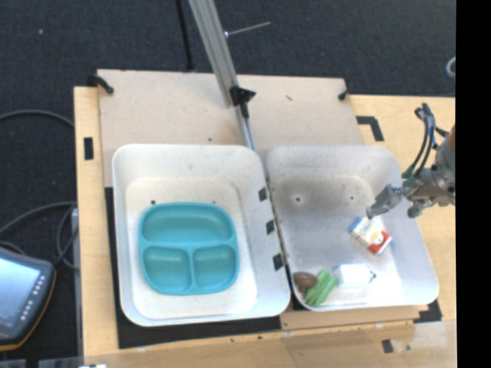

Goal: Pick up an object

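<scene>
The right bin point(307, 167) holds a small white carton with blue and red print point(370, 234) near its right wall. A green object point(324, 287), a brown object point(305, 280) and a white object point(354, 274) lie along the bin's front edge. My gripper point(399, 205) hangs over the right side of this bin, just above and to the right of the carton. Its two fingers are spread apart, with the left finger point(381, 203) close to the carton's top. Nothing sits between them.
In the left bin point(126, 167) lies a teal divided plate point(188, 248). A metal pole point(215, 41) slants up from between the bins at the back. The arm's cables point(426, 140) hang at the right edge.
</scene>
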You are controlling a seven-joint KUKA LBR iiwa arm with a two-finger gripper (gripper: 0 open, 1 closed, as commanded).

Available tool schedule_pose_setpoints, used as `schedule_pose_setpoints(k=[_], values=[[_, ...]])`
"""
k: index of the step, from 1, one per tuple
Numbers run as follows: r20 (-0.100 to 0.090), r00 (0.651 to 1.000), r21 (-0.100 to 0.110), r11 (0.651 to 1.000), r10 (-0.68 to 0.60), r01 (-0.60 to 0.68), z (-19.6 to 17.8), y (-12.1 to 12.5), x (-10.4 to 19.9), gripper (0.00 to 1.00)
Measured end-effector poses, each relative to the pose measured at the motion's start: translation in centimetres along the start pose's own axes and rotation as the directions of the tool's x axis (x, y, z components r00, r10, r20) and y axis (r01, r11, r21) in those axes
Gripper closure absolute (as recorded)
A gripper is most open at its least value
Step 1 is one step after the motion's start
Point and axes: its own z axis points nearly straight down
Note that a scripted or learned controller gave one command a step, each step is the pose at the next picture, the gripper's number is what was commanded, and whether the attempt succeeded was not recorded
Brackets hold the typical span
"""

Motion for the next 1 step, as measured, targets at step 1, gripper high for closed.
schedule_pose_setpoints(k=[1], values=[[0.002,1.000,-0.004,1.000,0.000,0.000,-1.12,0.07,-0.15,1.00]])
